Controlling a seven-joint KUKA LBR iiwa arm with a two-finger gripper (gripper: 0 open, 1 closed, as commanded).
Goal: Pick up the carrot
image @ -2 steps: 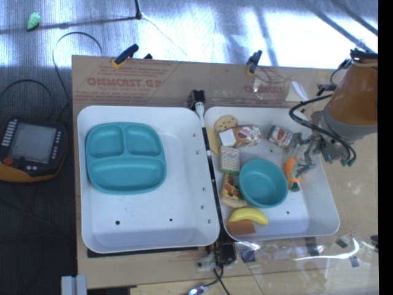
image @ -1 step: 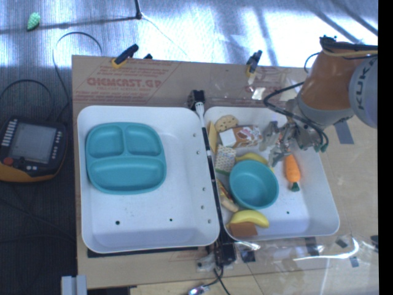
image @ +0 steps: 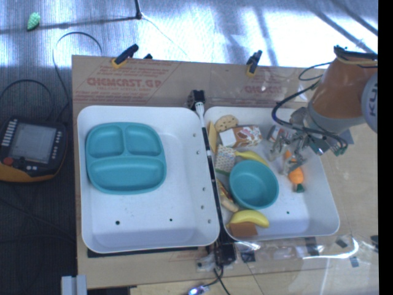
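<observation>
banana (image: pixel 250 217): front of right bin (image: pixel 319 223), lying on something brown
teal bowl (image: pixel 253 185): mid right bin, left of the carrot
carrot (image: pixel 296 176): small, orange with a green tip, on the right bin floor near its right wall, just below the claw, apart from the bowl
claw (image: pixel 290 150): hovering just above the carrot, nothing seen between the fingers; apart or together, can't tell, too blurred
teal tray (image: pixel 126 155): left bin, three compartments, not involved
step: approach, pre-grasp, carrot not lifted
next: come straight down, straddle the carrot, close, avoid the bin wall
</observation>
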